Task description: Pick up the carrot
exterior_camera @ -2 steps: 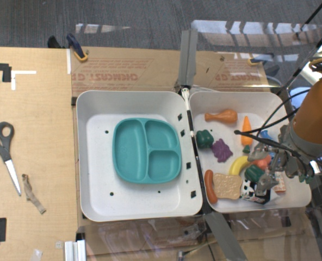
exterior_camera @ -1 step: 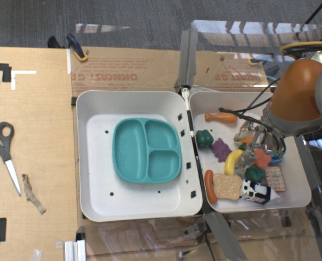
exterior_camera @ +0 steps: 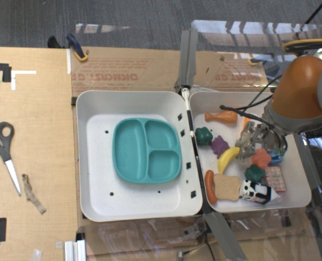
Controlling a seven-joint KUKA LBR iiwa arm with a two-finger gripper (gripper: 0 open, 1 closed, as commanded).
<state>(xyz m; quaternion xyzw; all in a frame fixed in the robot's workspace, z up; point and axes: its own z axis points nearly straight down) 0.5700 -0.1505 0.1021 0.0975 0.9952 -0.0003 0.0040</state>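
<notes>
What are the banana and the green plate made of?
The banana looks like smooth toy plastic: even yellow, slightly shiny, no spots. The plate looks like matte plastic or silicone: one flat teal colour, soft rounded dividers between three sections. Neither can be told for sure from above.

Right white bin (exterior_camera: 291,200) is crowded. The orange toy carrot (exterior_camera: 222,116) lies near its back edge w/ bare floor around it, so approach from above looks open. Just fwd of it: dark green toy pepper (exterior_camera: 203,136), purple grape bunch (exterior_camera: 220,144), yellow banana (exterior_camera: 228,159). The metal two-finger gripper (exterior_camera: 252,143) hangs over the bin's middle, close to the banana. Front edge packed: red sausage (exterior_camera: 209,186), tan bread slice (exterior_camera: 227,187), black-and-white cow toy (exterior_camera: 255,191). Left white bin (exterior_camera: 90,162) has room along its edges around the teal divided plate (exterior_camera: 147,150).
</notes>
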